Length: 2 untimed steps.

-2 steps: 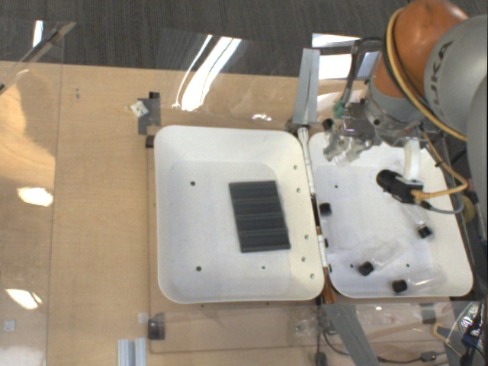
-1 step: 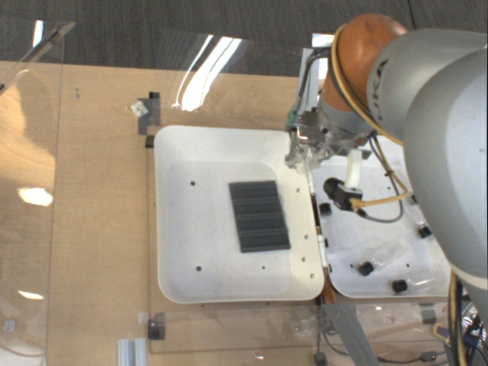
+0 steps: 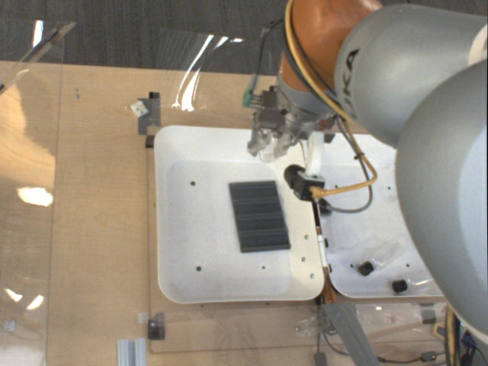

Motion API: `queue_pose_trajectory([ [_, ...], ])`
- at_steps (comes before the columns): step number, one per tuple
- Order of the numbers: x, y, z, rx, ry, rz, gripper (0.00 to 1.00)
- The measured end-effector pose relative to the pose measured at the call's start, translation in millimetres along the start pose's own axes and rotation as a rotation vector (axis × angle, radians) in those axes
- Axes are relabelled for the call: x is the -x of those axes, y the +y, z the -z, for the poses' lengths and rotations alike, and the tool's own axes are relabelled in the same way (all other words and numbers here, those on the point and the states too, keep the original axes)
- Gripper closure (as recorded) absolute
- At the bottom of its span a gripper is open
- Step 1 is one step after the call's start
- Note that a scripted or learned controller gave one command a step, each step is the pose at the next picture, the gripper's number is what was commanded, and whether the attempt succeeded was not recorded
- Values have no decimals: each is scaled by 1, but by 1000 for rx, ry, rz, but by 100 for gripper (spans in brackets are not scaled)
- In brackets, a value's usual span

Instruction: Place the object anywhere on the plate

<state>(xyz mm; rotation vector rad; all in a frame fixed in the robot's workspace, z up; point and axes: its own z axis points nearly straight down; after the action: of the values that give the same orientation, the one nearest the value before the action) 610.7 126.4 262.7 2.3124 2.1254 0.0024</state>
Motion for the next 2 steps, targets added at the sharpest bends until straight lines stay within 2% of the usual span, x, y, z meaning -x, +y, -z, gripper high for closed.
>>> queue_pose_trajectory([
  [1, -39, 22, -48, -3, 0, 347, 100],
  [2, -101, 43, -128, -2, 1, 398, 100],
])
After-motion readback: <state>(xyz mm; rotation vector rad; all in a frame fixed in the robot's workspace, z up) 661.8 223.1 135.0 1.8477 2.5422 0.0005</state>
